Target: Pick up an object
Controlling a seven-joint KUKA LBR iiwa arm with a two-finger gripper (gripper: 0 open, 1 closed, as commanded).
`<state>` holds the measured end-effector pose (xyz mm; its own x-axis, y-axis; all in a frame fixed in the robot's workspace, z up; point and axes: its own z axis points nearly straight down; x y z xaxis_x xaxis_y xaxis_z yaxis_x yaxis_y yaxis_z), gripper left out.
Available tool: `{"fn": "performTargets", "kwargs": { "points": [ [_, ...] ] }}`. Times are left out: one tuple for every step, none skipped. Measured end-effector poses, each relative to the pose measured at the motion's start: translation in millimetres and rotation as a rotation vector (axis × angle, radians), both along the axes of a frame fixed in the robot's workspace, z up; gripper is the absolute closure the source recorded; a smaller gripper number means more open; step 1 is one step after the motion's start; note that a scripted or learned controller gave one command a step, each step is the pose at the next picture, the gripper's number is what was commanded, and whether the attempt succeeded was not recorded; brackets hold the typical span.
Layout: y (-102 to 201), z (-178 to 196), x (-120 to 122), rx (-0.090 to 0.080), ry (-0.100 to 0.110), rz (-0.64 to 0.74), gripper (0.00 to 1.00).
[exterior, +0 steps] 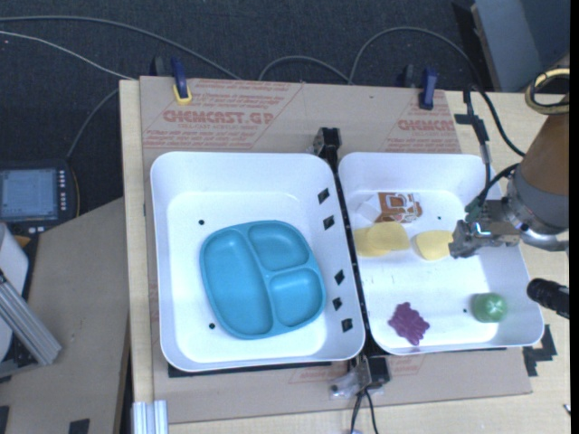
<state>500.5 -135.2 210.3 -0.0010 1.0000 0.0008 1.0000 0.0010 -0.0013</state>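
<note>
1. Two shallow white bins of smooth, glossy plastic with rounded corners sit side by side on a tan board: the left bin (pixel 172 242) and the right bin (pixel 434 165).
2. The board (pixel 226 107) is flat and matte, printed with red lettering, and is held at its far edge by two clamps with blue-and-yellow handles, one (pixel 181 84) on the left and one (pixel 427 87) on the right.
3. One blue tray (pixel 262 278) lies in the left bin. It is smooth moulded plastic with a rounded outline, divided into three compartments.
4. Five objects lie in the right bin, all candidates for picking.
 a. One yellow piece (pixel 382 240), pale, soft-edged and lumpy, near the bin's left wall.
 b. A second yellow piece (pixel 432 245), smaller and rounded, just beside the first and touching or nearly touching the gripper.
 c. One white packet (pixel 396 207) with a brown printed patch, flat and crinkled, beyond the yellow pieces.
 d. One purple object (pixel 409 322), knobbly like a grape cluster, near the front wall.
 e. One green object (pixel 489 308), round and smooth, at the front right corner.
5. The gripper (pixel 469 235), dark metal, is low over the right bin, at the right end of the smaller yellow piece. Whether the fingers are apart or together cannot be made out, and nothing is seen between them.
</note>
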Motion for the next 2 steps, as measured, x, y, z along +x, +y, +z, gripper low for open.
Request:
{"fn": "performTargets", "kwargs": {
  "points": [
    [64, 6, 9, 0.002, -0.003, 0.007, 1.00],
    [112, 16, 15, 0.002, -0.003, 0.006, 1.00]
  ]
}}
